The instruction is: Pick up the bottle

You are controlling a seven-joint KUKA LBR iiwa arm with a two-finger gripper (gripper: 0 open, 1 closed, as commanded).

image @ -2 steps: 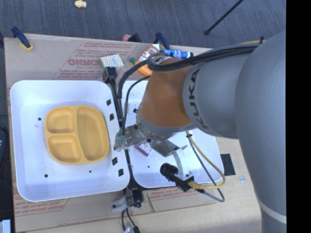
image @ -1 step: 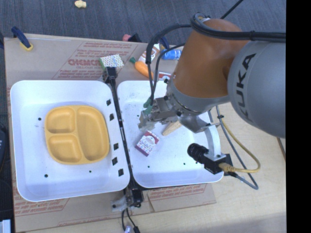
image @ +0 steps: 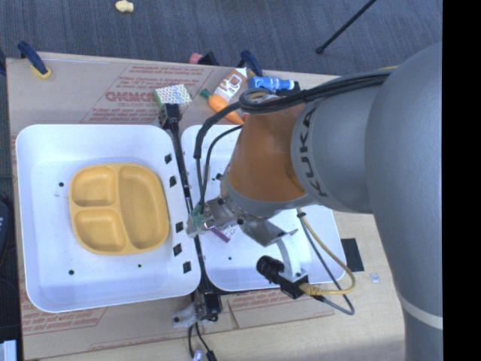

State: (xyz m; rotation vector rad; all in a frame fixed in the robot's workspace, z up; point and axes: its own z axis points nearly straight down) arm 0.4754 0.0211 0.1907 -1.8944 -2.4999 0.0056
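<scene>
An orange bottle with a white label [image: 228, 90] lies at the back edge of the right bin [image: 248, 277], partly hidden by the arm's orange band. My gripper [image: 213, 221] is low over the left side of the right bin, close to the divider between the bins and well in front of the bottle. A small purple and green object [image: 221, 232] shows right at the gripper's tip. The arm's bulk hides most of the right bin's floor.
A yellow divided plate [image: 119, 207] lies in the left bin [image: 37, 269]. A small checkered packet [image: 171, 95] rests on the cardboard behind the bins. Blue clamps [image: 268, 83] sit on the back edge. Cables [image: 327, 277] hang by the wrist.
</scene>
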